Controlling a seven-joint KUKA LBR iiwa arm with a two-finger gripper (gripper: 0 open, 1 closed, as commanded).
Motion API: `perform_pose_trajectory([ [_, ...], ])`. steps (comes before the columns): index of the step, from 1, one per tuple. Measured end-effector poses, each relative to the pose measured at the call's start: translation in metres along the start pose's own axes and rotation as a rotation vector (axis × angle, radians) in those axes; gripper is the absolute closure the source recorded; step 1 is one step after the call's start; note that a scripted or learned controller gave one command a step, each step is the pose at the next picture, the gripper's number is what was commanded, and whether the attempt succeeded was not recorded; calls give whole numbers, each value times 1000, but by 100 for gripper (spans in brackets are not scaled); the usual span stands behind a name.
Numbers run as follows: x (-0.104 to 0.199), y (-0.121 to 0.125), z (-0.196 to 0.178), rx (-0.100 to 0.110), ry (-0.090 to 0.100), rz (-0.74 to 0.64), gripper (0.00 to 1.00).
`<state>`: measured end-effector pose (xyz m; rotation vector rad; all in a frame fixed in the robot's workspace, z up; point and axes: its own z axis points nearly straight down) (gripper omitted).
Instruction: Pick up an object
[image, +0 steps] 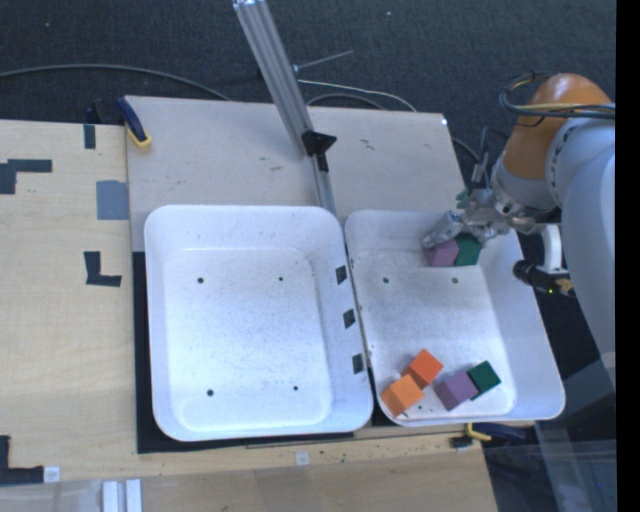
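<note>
Blocks sat in two clumps in the right bin (520, 330): a purple block (441, 254) and a green block (468, 252) touching each other near the far wall, and four more bunched at the near edge — two orange blocks (413, 381), a second purple block (457, 388), a second green block (484, 377). The left bin (170, 300) had nothing the arm was working on.

Gripper (455, 234) was down over the far pair, which looked like the chosen target, probably because that pair sat closest to where the arm (560, 170) came in from the right. Tight spot though: the pair was near the bin wall and the blocks were butted together, so a clean pinch on one was doubtful.

Tool state: couldn't tell. Fingers were blurred against the blocks, so spread or pressed together wasn't readable. The gripper tip overlapped the top of the purple block and may have been touching it, but nothing showed clearly between the fingers, so I wouldn't call it held. Both far blocks appeared to be resting on the bin floor, not lifted.
</note>
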<state>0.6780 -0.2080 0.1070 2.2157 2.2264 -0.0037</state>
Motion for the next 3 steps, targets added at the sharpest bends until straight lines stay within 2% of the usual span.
perform_pose_trajectory([
  [1,84,-3,10,1,-2,-1,100],
  [2,156,2,-90,-7,4,-3,100],
  [3,270,4,-115,0,6,-4,100],
])
